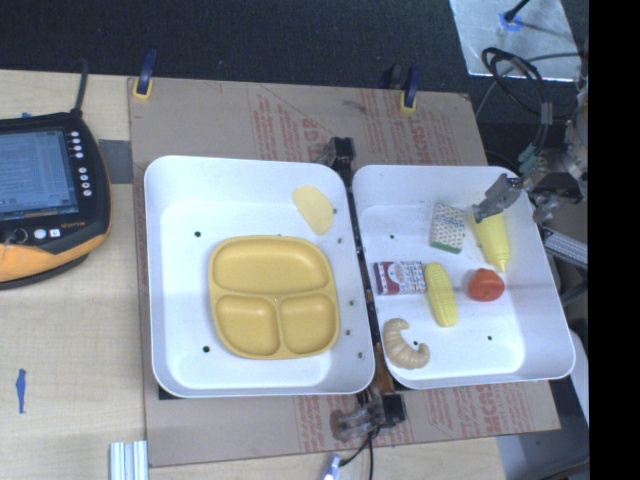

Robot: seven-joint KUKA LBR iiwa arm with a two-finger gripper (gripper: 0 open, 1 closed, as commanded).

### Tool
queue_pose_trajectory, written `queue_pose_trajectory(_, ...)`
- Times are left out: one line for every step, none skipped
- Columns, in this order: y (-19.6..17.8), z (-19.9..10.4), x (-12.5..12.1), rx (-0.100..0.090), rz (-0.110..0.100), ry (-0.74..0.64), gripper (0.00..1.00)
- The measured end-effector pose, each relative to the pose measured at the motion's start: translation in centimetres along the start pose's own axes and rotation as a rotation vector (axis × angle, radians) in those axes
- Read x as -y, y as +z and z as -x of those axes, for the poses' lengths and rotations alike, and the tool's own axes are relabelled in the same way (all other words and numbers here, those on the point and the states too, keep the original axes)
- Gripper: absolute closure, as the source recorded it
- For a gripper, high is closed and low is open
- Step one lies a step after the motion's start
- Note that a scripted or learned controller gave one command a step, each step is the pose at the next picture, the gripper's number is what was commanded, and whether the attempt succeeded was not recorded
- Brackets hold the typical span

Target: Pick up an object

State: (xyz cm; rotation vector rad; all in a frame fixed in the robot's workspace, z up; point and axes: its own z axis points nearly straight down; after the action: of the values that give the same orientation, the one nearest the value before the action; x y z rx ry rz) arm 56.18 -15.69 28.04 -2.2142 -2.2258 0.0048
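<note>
Yellow bottle (494,240) lies in the right bin (540,358), long axis running up-down in my view, its upper end just under the gripper (497,196) at the bin's far right corner. Whether the claw is spread, I cannot tell. The tomato (486,284) sits just below the bottle.

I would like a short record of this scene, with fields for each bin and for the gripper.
left bin: yellow divided plate; pale yellow piece near the back
right bin: speckled sponge, yellow bottle, tomato, corn cob, small packet, croissant
gripper: above the bottle's top end, at the right bin's back right
beside the bins: tablet
</note>
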Motion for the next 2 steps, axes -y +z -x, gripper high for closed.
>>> queue_pose_trajectory(12.8,-1.5,0.9,0.0,-0.002,-0.001,0.0)
queue_pose_trajectory(18.5,-1.6,0.8,0.0,0.004,-0.001,0.0)
